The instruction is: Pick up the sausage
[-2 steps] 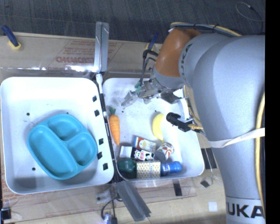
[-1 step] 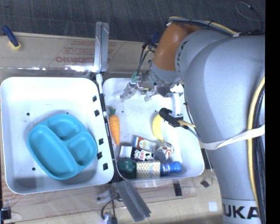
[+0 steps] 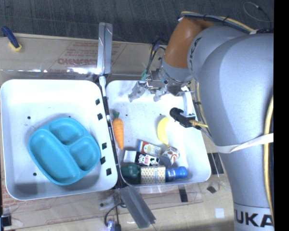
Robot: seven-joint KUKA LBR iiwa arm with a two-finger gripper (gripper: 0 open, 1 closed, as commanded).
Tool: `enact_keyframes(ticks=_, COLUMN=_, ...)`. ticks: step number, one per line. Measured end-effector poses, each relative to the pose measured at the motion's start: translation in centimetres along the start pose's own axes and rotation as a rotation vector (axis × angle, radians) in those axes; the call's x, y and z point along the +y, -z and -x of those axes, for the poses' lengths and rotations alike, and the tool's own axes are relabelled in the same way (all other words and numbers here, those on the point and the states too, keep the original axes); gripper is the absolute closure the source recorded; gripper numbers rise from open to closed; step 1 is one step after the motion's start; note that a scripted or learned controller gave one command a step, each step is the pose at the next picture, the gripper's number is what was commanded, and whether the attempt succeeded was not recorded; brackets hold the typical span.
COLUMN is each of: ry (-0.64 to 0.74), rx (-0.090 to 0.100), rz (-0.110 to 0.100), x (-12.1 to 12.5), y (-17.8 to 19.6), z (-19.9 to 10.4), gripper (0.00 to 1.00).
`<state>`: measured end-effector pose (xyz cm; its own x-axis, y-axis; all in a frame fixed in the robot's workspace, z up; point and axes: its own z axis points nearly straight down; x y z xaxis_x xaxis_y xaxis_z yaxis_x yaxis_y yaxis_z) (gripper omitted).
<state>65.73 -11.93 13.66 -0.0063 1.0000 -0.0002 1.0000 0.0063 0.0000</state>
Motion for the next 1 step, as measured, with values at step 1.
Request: enact_keyframes(ticks=1, ry=-0.093, rx=0.001, rz=-0.005, x=-6.99, y=-3.65, z=-0.47, gripper=0.00)
